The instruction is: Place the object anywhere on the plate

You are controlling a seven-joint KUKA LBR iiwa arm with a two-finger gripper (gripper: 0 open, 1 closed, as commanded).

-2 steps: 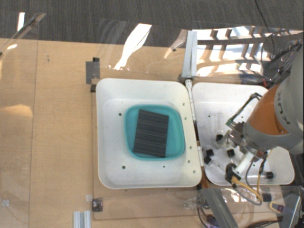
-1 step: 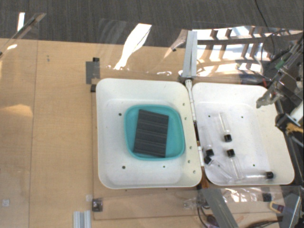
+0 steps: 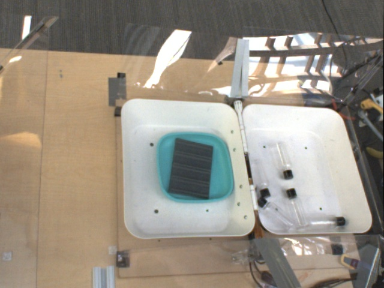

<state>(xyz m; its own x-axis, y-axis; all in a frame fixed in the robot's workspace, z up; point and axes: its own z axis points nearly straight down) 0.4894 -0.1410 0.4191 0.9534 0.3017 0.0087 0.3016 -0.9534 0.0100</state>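
Wooden bench (image 3: 60, 161), white bins (image 3: 138, 215), ribbed dark block (image 3: 191, 169) flat on teal plate (image 3: 165, 161)

Two white bins (image 3: 138, 221) sit side by side, edges touching, on a wooden surface (image 3: 60, 161). The right bin (image 3: 327, 131) holds several clear tubes (image 3: 281, 158) with black caps (image 3: 291, 193), scattered toward its near edge.

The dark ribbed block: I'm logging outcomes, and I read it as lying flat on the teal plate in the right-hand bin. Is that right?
Not quite. The camera view shows the dark ribbed block lying flat on the teal plate, but in the left-hand bin, not the right-hand one. The right-hand bin holds clear tubes with black caps.
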